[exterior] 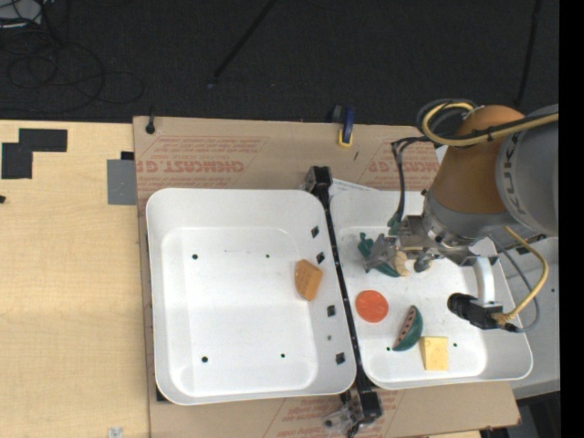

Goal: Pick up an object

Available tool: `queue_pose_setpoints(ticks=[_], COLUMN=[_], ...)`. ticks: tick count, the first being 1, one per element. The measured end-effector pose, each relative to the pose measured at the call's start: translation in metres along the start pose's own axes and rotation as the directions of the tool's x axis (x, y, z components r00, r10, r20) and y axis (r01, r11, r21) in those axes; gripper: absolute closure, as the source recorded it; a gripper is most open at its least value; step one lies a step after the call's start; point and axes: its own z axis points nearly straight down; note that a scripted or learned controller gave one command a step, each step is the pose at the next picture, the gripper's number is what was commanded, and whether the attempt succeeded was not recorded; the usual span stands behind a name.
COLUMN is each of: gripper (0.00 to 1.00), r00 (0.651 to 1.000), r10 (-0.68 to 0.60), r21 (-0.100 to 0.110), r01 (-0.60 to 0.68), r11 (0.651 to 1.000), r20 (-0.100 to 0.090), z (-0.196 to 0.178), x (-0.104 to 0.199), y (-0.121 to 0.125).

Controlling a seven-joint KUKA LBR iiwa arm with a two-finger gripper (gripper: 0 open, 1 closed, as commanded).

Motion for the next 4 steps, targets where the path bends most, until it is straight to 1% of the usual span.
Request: queue_pose_setpoints(ticks=[1,2,3,4], gripper=[0.00,0.00,0.00,0.00], r00=[1.000,1.000,1.000,1.000], r10=[-0.003,0.000,0.002,0.000], r21=[-0.014,-0.009,-0.010,-0.013], r01=[0.003,0.000,-0.002,0.000], r11=[1.000,1.000,1.000,1.000], r20=[0.001,0.001,0.001,0.004], z=[-0.010,0.001,0.001,-0.001], x=[0.012,0.012,0.012,-0.045], y=[0.046,0.039,0.040,0.058])
